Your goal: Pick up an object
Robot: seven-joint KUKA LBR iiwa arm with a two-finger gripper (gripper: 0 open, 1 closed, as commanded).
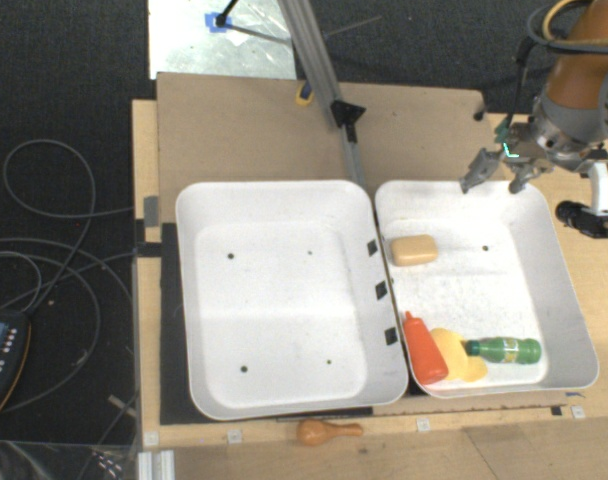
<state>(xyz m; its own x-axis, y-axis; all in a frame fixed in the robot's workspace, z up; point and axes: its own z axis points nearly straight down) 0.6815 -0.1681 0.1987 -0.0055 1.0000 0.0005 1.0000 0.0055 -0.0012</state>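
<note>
- Lay just off the near edge of the bins, on the bench: a small tan wooden piece [329,430].
- Clustered in the right bin's [554,268] near-left corner: a red bottle [423,350] against the left wall, a yellow object [458,354] touching it, a green bottle [503,349] lying flat beside that.
- Sat apart by the left wall, farther back: a beige block [414,250], flat-topped, likely the easiest pick.
- Hovered over the far-right corner: gripper [498,175], fingers spread, holding nothing.
- Judged as the approach step; called next for travel toward a chosen object, then descent.
</note>
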